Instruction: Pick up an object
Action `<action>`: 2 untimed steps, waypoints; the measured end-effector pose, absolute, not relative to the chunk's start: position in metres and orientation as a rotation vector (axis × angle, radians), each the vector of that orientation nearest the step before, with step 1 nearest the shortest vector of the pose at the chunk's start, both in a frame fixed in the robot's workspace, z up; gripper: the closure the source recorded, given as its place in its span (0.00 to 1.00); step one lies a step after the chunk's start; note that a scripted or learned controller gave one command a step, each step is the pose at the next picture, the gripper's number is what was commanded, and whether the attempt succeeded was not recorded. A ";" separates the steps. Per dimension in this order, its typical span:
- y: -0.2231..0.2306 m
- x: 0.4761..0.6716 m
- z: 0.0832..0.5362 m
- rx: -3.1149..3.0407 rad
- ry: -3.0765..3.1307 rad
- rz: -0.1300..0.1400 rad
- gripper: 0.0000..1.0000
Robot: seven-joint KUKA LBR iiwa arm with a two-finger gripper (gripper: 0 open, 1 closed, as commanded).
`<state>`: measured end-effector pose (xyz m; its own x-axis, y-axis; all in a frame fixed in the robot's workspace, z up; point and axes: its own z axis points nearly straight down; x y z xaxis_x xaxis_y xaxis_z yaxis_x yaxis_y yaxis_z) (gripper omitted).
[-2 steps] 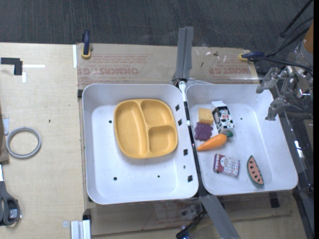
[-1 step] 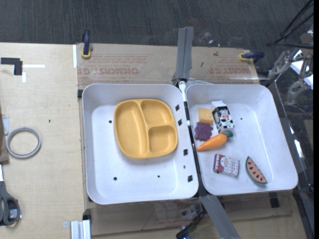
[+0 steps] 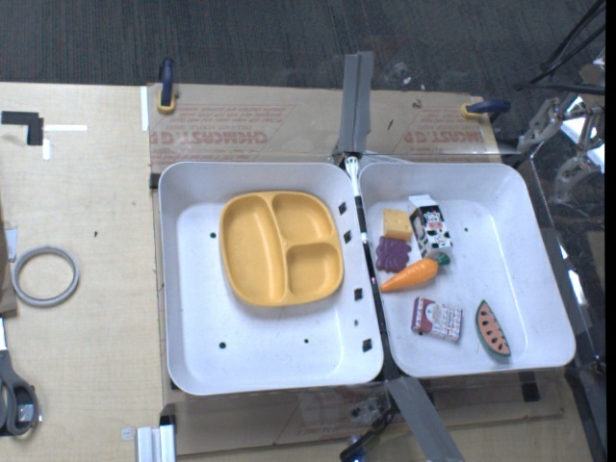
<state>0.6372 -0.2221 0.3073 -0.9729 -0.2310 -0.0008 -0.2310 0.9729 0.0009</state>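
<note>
On my feed the right bin (image 3: 539, 258) holds the pickable pieces: a cheese wedge (image 3: 397, 223) beside a small carton (image 3: 430, 227), grapes (image 3: 393, 253) just above a carrot (image 3: 409, 275), then a red box (image 3: 437, 319) and a melon slice (image 3: 493, 329) nearer the front. I see a yellow tray (image 3: 279, 248) in the left bin (image 3: 192, 335).

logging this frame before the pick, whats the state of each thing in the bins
yellow divided plate: flat and right way up in the left bin
cheese wedge: lying in the right bin
milk carton: on its side, beside the cheese
purple grapes: lying just below the cheese
carrot: on its side, leafy end toward the carton
red carton: lying flat, apart from the rest
watermelon slice: lying flat near the front right corner
</note>
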 end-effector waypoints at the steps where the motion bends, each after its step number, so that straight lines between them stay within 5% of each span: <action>1: -0.188 0.660 0.090 -0.245 3.130 0.001 0.00; 2: -0.111 0.658 0.089 -0.380 3.119 0.003 0.00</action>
<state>0.6582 -0.1105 0.0892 -0.9708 -0.2399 0.0003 -0.2399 0.9708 0.0017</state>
